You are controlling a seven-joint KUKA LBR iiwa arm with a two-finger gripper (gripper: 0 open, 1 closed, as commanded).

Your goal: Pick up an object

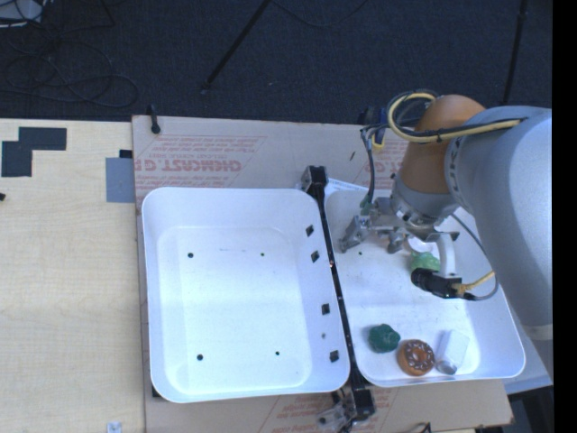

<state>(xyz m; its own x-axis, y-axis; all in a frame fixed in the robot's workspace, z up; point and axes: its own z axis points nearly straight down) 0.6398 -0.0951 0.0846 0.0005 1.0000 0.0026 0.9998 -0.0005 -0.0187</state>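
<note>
- Two shallow white bins sit side by side on a table, seen from above at a slant; the left bin [171, 215] has only bare white floor in sight.
- The right bin [509, 354] holds a few small things, most of them gathered at its near end.
- A grey robot arm [514, 206] with an orange band reaches in from the right, and its gripper [371, 233] hangs low over the far half of the right bin.
- Whether the gripper is spread or closed cannot be told from this angle, and nothing can be seen held in it.
- A dark green lump [383, 336] lies near the bin's near edge, well apart from the gripper.
- Just to its right lies a round brown doughnut-shaped toy [416, 357] with speckles on top.
- Right of that, close beside it, is a small pale block [453, 348] by the bin's right wall.
- A light green piece [424, 262] peeks out beside the arm's wrist, partly hidden.
- All of these look small and light, so weight should be no trouble.
- The doughnut seems the easiest pick: gripped across its outer rim, it looks firm and not fragile.
- The green lump may be soft and uneven, so it could slip or squash in the grip.
</note>
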